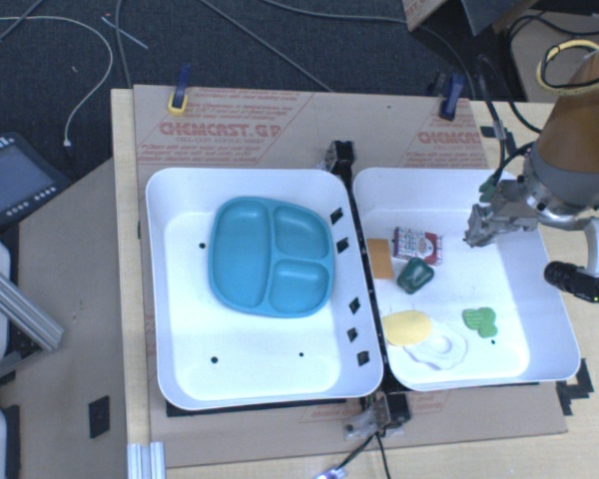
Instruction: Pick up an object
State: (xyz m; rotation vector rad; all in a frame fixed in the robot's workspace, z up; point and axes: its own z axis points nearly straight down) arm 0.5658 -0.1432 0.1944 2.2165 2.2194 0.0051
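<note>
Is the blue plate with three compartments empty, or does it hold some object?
Empty. The blue plastic divided plate in the left white bin shows bare blue in all three compartments.

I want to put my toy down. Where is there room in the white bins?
Left bin: a bare strip along the near wall, in front of the blue plate, and a narrower one beside its left wall. Right bin: crowded in the near left part, around the yellow lemon, green pepper and broccoli; barer by the far wall.

We see two shallow white bins [180,297] of smooth, faintly glossy plastic; a blue divided tray [272,257] in matt plastic; a printed brown cardboard sheet [280,118] beneath them; and matt dark carpet [280,28] behind.
</note>
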